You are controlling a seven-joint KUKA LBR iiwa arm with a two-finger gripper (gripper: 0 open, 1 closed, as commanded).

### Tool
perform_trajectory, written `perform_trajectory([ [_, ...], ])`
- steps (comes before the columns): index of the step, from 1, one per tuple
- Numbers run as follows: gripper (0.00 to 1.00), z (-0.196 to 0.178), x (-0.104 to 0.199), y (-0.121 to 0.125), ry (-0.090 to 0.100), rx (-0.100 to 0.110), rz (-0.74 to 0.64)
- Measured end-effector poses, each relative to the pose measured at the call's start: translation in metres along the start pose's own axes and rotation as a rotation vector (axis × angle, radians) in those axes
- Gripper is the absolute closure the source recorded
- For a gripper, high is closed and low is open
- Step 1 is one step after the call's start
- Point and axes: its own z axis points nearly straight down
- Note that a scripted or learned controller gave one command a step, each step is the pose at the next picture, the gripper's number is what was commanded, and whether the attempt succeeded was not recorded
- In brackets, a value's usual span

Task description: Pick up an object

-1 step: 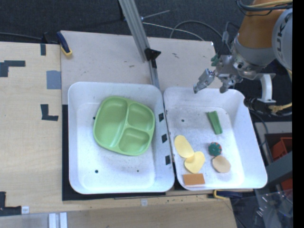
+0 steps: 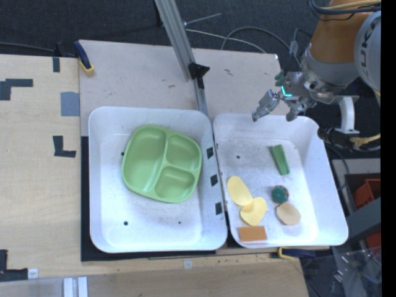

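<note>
From my seat the feed is evenly lit from overhead, with soft, short shadows. The white bins (image 2: pixel 99 166) nearly blow out, hiding their surface detail. Focus is slightly soft throughout, and the dark surround beyond the bench (image 2: pixel 37 166) is murky.

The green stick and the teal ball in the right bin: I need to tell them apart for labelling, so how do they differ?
The green stick is long and flat-sided; the teal ball is round and compact. The stick is lighter green, the ball darker and bluish. The stick lies nearer the gripper than the ball. Both rest loose in the right bin.
</note>
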Motion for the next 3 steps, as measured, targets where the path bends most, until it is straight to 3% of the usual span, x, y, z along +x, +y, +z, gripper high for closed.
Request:
perform_trajectory([
  [3, 0.0, 0.188, -0.008, -0.005, -0.001, 0.006, 0.002],
])
